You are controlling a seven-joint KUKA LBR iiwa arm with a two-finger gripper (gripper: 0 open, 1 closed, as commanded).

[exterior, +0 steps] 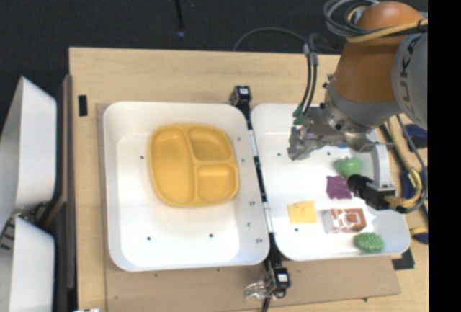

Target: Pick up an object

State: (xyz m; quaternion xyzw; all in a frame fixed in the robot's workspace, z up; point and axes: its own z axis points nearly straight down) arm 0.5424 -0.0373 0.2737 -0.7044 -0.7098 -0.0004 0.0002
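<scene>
Currently my claw [301, 147] hangs over the right bin's [277, 181] upper left; can't tell its state. Nearest objects sit toward the near right: purple piece [337, 186], yellow square [302, 212], both apart from it. Yellow tray [193, 163] in left bin [130, 231].

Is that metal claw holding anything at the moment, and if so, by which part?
Nothing seems to be held. The claw hangs over a bare part of the right bin, apart from the purple piece and yellow square.

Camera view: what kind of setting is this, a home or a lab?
Probably a lab bin-picking bench: a grey-and-orange arm over two white bins, small mixed test items like a yellow divided tray.
</scene>
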